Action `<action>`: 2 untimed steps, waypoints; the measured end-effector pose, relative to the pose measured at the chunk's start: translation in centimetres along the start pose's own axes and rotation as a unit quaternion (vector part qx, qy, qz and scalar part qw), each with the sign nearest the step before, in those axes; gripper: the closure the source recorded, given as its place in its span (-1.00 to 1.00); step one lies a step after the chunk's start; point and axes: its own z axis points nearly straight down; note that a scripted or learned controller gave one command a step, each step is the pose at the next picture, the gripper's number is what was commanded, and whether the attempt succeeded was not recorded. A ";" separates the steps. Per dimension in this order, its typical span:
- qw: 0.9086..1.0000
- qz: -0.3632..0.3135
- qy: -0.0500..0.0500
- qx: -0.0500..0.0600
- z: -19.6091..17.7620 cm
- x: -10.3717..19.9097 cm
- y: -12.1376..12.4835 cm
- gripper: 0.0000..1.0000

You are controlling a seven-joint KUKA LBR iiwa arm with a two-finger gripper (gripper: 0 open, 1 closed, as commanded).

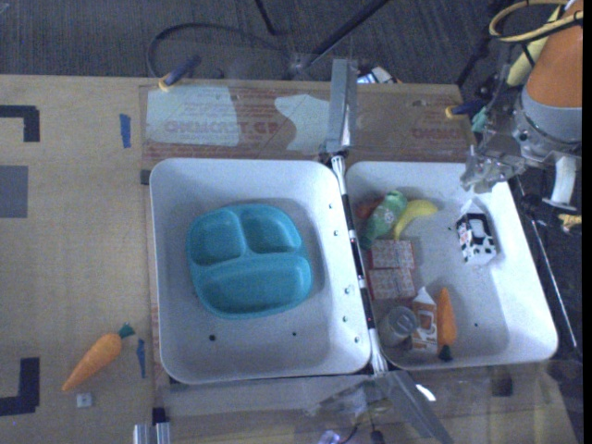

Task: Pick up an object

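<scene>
Several small items crowd right bin (518,303); pincer (483,176) above back rim, grip state unreadable; nearest black-and-white carton (474,239) looks light, stiff; clamp across flat sides.

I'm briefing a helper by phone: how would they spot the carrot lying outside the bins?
Start at the left bin holding the blue divided plate. On the wooden bench past its lower-left corner lies the carrot, unlike the other carrot, which sits inside the right bin.
</scene>
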 end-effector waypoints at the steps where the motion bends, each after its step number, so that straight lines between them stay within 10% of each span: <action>1: 0.990 0.141 0.000 0.003 -1.2 -4.0 -3.4 1.00; 2: 0.978 0.209 0.000 0.004 -2.1 -6.3 -5.8 1.00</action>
